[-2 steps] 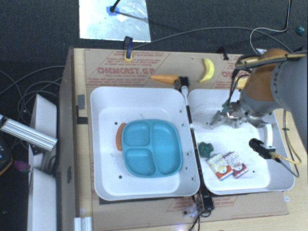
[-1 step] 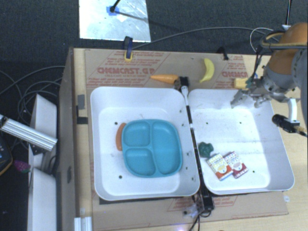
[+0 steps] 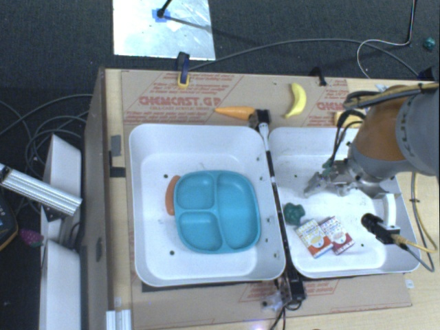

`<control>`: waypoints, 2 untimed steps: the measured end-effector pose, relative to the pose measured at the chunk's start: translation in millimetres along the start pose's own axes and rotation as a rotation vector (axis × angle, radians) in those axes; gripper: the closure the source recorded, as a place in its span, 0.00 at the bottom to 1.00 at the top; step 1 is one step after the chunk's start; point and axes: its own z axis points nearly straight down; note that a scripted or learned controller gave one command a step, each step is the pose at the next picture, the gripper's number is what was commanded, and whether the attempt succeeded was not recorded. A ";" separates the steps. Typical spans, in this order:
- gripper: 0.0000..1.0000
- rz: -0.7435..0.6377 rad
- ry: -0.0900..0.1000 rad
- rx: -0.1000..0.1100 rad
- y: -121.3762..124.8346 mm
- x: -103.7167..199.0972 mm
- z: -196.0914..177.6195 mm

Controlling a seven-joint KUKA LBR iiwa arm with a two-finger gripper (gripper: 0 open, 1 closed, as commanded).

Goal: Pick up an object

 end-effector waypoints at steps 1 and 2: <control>0.00 -0.002 -0.004 -0.008 59.3 -50.9 -108.7; 0.00 0.001 -0.001 -0.001 -57.9 -40.6 -0.5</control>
